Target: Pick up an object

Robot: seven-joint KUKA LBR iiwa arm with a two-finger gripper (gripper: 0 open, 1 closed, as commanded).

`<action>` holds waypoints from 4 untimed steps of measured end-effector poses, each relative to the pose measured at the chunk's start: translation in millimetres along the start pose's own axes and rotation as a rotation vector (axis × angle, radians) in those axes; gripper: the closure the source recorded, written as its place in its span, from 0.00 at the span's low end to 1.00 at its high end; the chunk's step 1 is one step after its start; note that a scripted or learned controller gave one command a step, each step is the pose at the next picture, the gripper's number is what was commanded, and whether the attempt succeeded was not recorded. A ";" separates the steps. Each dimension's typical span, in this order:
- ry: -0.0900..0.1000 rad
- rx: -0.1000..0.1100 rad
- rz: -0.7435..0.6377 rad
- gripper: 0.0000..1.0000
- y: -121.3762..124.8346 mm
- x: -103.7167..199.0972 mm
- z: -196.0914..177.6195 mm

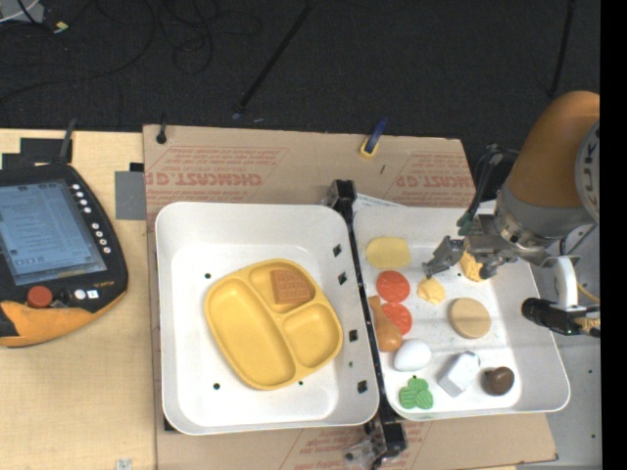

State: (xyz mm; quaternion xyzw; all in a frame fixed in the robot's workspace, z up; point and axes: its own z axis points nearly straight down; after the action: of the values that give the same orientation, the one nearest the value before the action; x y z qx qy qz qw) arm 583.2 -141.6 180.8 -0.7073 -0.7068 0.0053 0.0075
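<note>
Two bins are sitting side by side: the left bin [186, 262] is carrying a yellow tray [245, 346], the right bin [539, 380] the loose toy food. Jaws [470, 260] are closing on a yellow piece [477, 265], lifted just above the bin floor, judging by its position.

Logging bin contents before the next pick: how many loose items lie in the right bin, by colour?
Yellow: 3, a pale oval piece, a small lump, a piece at the hand
Red-orange: 3
White: 1 egg shape
Tan: 1 round disc
Green: 1
Grey: 1 block
Brown: 1 ball
Total: 11
</note>
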 end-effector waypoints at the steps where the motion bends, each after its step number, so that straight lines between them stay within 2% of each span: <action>1: -0.002 -0.011 -0.002 0.00 2.4 -0.2 -6.6; 2: 0.000 -0.005 -0.003 0.00 -3.8 8.5 45.1; 3: 0.000 -0.011 -0.001 0.00 -2.7 10.9 97.6; 4: 0.002 -0.011 0.002 1.00 -1.6 9.7 86.8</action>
State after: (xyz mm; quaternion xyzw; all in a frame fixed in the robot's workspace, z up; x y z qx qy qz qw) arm 580.0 -131.6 94.0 -0.7081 -0.7061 0.0005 0.0044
